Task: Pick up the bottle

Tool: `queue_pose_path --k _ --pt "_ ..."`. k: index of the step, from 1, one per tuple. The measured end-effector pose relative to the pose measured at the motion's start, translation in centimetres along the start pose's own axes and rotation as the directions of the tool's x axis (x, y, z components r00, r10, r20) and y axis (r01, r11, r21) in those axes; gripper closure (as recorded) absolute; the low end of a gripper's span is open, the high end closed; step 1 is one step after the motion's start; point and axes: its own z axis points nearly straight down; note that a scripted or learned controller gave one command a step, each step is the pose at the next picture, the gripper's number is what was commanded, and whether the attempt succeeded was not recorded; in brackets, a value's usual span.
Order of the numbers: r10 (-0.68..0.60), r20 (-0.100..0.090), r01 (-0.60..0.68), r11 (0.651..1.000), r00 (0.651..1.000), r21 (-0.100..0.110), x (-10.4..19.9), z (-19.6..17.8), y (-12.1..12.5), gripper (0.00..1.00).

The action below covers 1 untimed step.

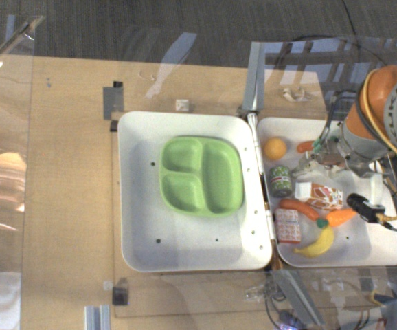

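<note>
The pincer [320,158] hung over the right bin [391,253]; its opening could not be judged. No bottle could be identified among the clutter below it, so identification preceded any descent.

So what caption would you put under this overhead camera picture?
Robot arm reaching into the right bin of toy food, beside a green divided plate in the left bin.

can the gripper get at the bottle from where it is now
Probably yes. The gripper hangs over the right bin, and the bottle stands just left of it, top uncovered, though the orange sits close by.
</note>
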Motion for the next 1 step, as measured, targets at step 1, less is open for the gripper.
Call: queue_pose_path --k 1 --pt "-0.160 0.025 0.160 0.987 0.987 -0.012 4.45 -0.34 -1.45 0.00"
